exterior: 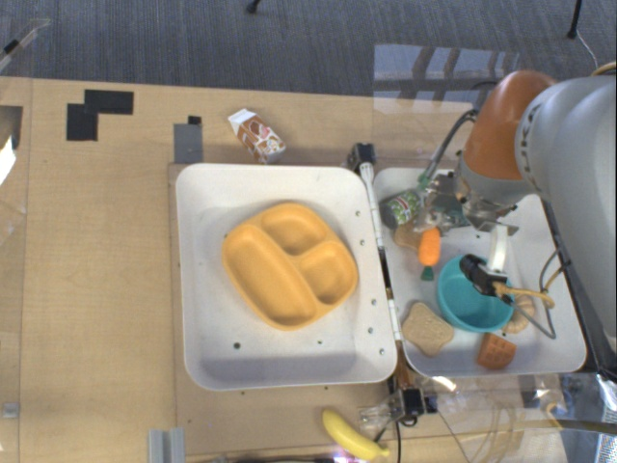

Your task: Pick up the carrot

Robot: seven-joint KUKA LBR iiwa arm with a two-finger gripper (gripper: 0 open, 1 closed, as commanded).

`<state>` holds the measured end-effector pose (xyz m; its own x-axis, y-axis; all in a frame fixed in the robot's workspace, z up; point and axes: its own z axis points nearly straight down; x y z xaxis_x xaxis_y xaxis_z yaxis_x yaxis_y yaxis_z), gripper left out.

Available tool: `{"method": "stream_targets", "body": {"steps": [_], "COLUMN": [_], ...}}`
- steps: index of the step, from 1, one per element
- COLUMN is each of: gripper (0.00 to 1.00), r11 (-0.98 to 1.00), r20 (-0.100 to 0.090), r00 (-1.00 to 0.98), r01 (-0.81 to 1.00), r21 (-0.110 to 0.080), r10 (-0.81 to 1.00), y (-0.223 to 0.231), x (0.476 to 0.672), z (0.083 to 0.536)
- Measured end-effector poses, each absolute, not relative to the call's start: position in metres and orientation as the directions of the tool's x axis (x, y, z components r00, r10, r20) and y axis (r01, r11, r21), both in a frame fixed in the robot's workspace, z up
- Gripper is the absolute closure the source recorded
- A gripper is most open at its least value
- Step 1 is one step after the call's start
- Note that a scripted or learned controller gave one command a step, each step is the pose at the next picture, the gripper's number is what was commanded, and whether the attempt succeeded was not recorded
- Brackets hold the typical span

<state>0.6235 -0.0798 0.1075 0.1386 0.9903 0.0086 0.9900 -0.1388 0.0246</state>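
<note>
Orange against white, the carrot (429, 248) lies in the right bin (549, 355), between a green packet (403, 205) above it and a teal bowl (472, 297) just beside its lower end. Its long axis runs nearly up and down the view, green tip toward the bottom. The gripper (449, 212) hangs over its upper end; whether it is released or clenched cannot be told. The step looks like the final approach, calling for a descent straddling the carrot's width.
</note>
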Motion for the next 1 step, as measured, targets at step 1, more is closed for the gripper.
{"method": "stream_targets", "body": {"steps": [1], "gripper": [1.00], "r11": [-0.204], "r20": [0.008], "r00": [0.204], "r01": [0.979], "r21": [0.011], "r10": [0.979], "y": [-0.0101], "x": [0.6218], "z": [0.1905]}}
